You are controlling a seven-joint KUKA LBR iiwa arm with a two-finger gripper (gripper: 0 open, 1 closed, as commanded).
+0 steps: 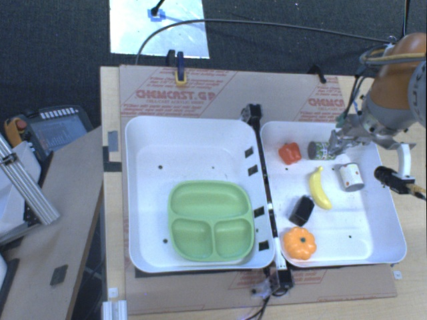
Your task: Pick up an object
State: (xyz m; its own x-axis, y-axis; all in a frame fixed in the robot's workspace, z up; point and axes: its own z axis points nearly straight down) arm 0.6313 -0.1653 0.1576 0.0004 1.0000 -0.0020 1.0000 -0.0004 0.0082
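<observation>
Left bin point(143, 179), centre-left of frame: I see a green divided tray point(211, 220) lying flat toward its lower right. Right bin point(383, 245): red pepper point(289, 153) up top, banana point(320, 188) mid, black block point(301, 211) just below-left of it, orange pumpkin point(299, 243) in the lower-left corner. A small can point(321, 151) lies right of the pepper; a white cylinder point(349, 176) sits right of the banana. Gripper point(335, 143) is down at the can's right end, upper right of frame. Can't tell its grip state from here.
</observation>
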